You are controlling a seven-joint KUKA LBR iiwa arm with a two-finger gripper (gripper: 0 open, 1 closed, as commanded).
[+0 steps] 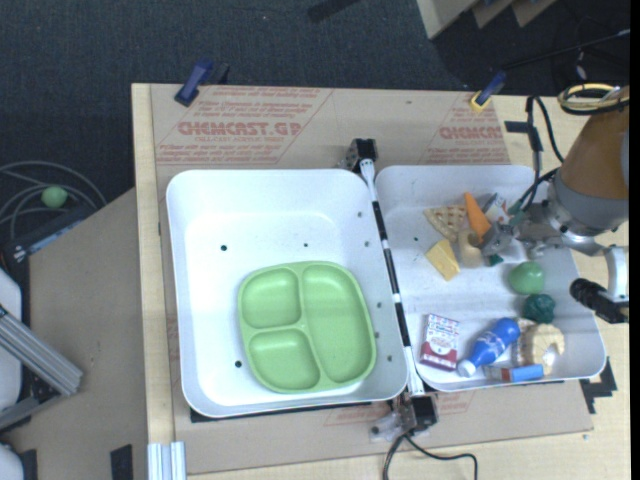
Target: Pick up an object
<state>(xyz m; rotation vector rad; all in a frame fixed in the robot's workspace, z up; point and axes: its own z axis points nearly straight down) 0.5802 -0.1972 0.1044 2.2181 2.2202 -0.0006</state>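
Nearest you, along the front wall of the right bin (585, 360), lie a red and white small box (438, 340), a blue bottle (492, 345) on its side just right of it, and a pale, lumpy object (541, 344) beside that. A thin blue and orange item (520, 373) rests at the very front edge. Further back sit a dark teal object (539, 307) and, just behind it, a green ball (526, 276).

The left bin (200, 268) holds a light green divided plate (304, 325) in its front half.

Toward the back of the right bin you find a yellow wedge (443, 259), a tan toy figure (452, 222) and an orange carrot-shaped piece (476, 216) close together. Your gripper (503, 238) reaches in from the right, low beside the carrot piece; you cannot tell whether it is spread or closed.
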